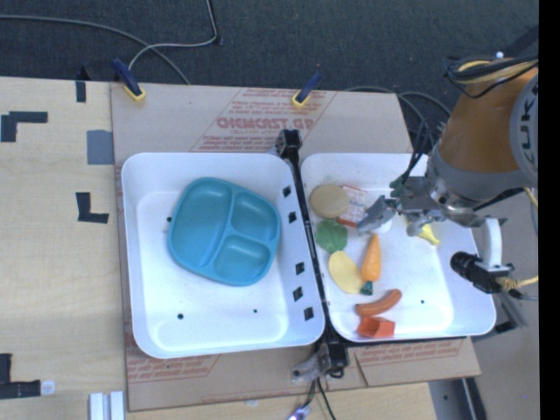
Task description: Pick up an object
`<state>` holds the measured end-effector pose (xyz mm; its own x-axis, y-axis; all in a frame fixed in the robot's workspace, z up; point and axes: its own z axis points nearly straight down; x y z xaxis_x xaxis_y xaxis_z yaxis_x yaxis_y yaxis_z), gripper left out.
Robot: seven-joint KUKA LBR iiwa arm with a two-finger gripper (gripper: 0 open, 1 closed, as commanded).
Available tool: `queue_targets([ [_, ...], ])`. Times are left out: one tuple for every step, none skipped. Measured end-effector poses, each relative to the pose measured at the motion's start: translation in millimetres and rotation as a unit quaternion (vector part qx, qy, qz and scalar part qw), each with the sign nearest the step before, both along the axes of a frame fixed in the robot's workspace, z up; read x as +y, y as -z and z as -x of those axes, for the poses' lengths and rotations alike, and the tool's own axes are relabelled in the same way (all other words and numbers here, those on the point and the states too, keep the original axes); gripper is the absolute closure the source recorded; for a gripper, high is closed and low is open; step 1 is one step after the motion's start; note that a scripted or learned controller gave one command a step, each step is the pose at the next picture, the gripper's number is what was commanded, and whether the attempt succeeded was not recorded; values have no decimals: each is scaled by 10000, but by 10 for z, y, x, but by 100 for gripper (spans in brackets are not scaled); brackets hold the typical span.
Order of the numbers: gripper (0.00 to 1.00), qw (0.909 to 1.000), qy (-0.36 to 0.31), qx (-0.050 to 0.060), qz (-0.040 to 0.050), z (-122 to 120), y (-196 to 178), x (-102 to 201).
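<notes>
Grey arm (490, 147) hiding right bin's (437, 322) far corner, end effector (378, 215) state unclear

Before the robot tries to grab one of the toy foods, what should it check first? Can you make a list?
1. Gripper above the right bin, where the food is: ok.
2. Holding something already: cannot tell.
3. Carrot near the gripper: ok.
4. Carrot clear of neighbours: not ok, yellow piece and green piece lie close by.
5. Sausage has space around it: not ok, a red piece is beside it.
</notes>
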<state>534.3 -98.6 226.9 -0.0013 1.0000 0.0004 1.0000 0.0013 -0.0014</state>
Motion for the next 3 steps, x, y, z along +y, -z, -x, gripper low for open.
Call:
queue_targets([
  [0, 10000, 8, -22, 9, 50, 1400, -439],
  [0, 10000, 2, -34, 5, 417, 1402, -42],
  [100, 10000, 7, -44, 4, 406, 1295, -43],
])
